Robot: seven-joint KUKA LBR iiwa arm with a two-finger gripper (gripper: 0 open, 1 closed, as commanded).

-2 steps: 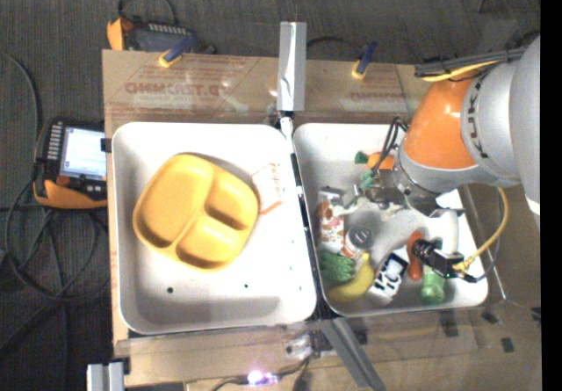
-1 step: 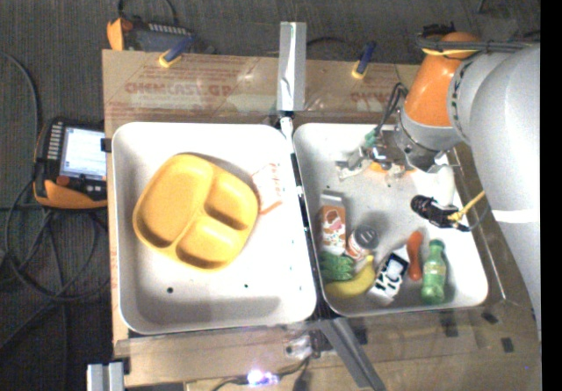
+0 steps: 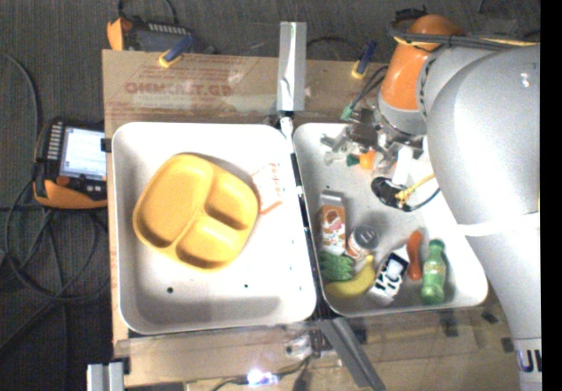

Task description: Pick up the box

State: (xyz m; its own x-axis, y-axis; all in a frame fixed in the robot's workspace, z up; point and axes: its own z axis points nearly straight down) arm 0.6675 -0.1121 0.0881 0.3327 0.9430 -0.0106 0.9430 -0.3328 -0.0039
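Note:
A small orange and white box stands near the left wall of the right bin. My gripper hangs over the far end of that bin, well behind the box and apart from it. Nothing shows in its grasp. The grey arm with its orange band comes in from the right and hides the bin's far right corner. A flat white and red packet lies in the left bin, beside the yellow tray.
A yellow compartment tray fills the middle of the left bin. In the right bin's near half lie a can, greens, a banana, a black and white carton, a carrot and a green bottle.

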